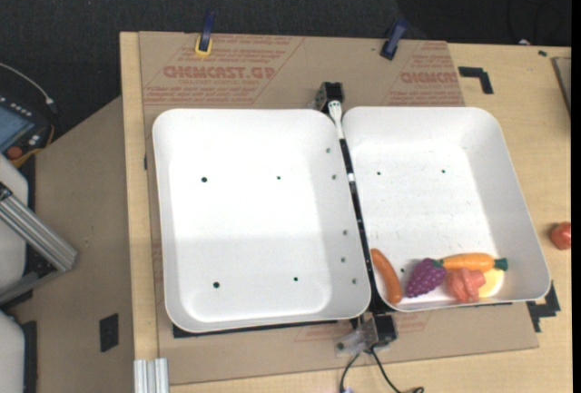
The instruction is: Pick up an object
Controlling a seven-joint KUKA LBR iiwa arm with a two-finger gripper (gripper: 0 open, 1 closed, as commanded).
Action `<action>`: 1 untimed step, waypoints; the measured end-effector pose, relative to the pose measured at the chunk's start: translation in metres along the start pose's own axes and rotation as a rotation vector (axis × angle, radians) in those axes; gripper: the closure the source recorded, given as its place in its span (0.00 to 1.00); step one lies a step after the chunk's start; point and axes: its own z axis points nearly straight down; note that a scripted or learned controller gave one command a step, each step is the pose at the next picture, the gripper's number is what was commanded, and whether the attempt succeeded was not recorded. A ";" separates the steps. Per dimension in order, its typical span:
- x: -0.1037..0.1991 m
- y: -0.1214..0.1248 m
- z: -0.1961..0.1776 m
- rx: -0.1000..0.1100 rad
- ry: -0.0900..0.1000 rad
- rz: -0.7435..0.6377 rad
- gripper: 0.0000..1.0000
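Observation:
Several toy foods lie along the near edge of the right bin [472,155]. An orange sausage-shaped piece [386,276] leans at the bin's near left corner. Beside it sits a purple grape bunch [424,278]. A carrot with a green tip [473,262] rests over a red piece [462,285] and a pale yellow piece [490,285].
The left bin [245,210] stands beside the right one on a cardboard sheet [272,64] held by two clamps at the far edge. A small red object [561,236] lies on the bench right of the bins. A cable connector [374,332] sits at the near edge between them.

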 end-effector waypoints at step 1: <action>-0.014 0.010 0.012 0.008 0.004 0.002 1.00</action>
